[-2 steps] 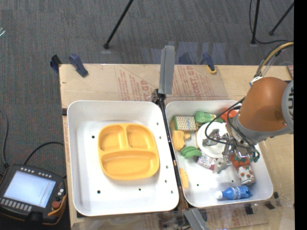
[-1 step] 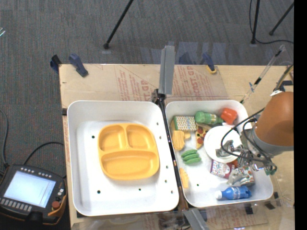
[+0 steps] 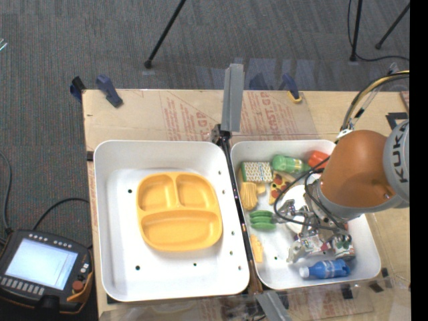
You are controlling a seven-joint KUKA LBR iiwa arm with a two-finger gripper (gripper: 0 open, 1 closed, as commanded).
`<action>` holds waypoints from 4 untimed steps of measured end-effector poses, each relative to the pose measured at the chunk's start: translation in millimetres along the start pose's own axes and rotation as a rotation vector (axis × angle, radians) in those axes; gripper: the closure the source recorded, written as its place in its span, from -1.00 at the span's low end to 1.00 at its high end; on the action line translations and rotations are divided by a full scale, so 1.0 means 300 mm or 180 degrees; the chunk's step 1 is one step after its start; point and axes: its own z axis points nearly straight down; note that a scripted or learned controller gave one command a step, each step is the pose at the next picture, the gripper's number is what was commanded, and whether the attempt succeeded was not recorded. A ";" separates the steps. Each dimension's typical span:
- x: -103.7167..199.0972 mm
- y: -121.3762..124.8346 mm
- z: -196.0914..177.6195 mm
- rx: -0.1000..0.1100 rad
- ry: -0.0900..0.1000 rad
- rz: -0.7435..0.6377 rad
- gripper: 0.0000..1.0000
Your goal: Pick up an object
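My gripper is down inside the right bin, under the orange wrist band, among the toys in the bin's middle. A blue bottle lies just below it near the front wall. A green pea pod lies to its left, with a corn cob and a yellow piece along the left wall. A green bottle, a checkered green block and an orange piece sit at the back. The wrist hides the bin's right part.
The left bin holds a yellow divided plate. A grey post rises behind the gap between the bins. A teach pendant lies at the lower left, off the bench.
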 end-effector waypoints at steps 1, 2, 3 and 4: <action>-0.147 0.079 0.006 0.0004 0.0010 -0.0045 -1.00; 0.035 -0.143 0.011 -0.0006 0.0037 0.0548 -1.00; -0.289 -0.176 0.009 0.0002 0.0017 0.0807 -1.00; -0.319 -0.246 0.013 -0.0057 0.0073 0.0796 -1.00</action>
